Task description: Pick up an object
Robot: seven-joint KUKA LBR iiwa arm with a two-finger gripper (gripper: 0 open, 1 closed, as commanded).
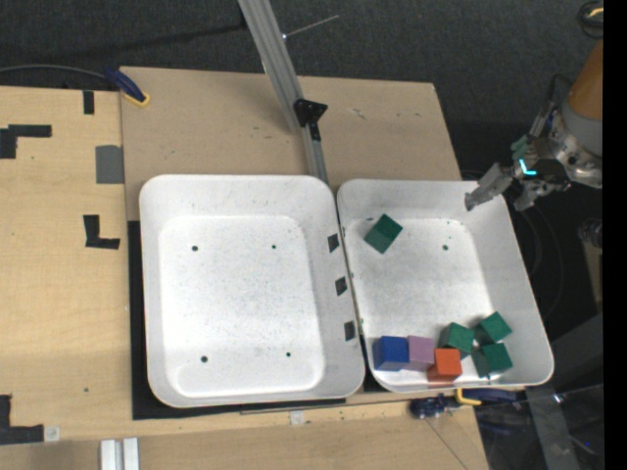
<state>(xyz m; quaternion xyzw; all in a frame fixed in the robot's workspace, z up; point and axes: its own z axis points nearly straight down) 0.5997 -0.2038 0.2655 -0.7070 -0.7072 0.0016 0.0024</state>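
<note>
My claw (pixel 502 186) hangs over the far right corner of the right bin (pixel 509 253), just above its rim, with my wrist and its orange band (pixel 591 86) reaching in from the right edge. The two fingers stand apart, one grey finger (pixel 482 192) pointing left over the rim; nothing lies between them.

Right bin — contents. A green cube (pixel 383 233) sits alone, tilted on its corner, in the far left part of the bin, well apart from my claw. Along the near wall lies a cluster: a blue cube (pixel 392 352) at the left, a pale purple cube (pixel 421 351) touching its right side, an orange cube (pixel 447 363) just beside that, and three more green cubes — one (pixel 458 338) behind the orange cube, one (pixel 495 327) farther right, one (pixel 492 359) at the near right corner. These near cubes press close together; whether each touches its neighbour I cannot tell.

Left bin (pixel 157 262) — white, shallow, its floor speckled and marked by four small dark dots.

Surroundings. Both bins rest on a wooden bench (pixel 216 116) bearing black tape marks at the left. A grey metal bar (pixel 269 42) slants down from the top toward the seam between the bins, with a black clamp (pixel 310 113) on it. A blue and yellow tool (pixel 130 84) lies at the far left of the bench.
</note>
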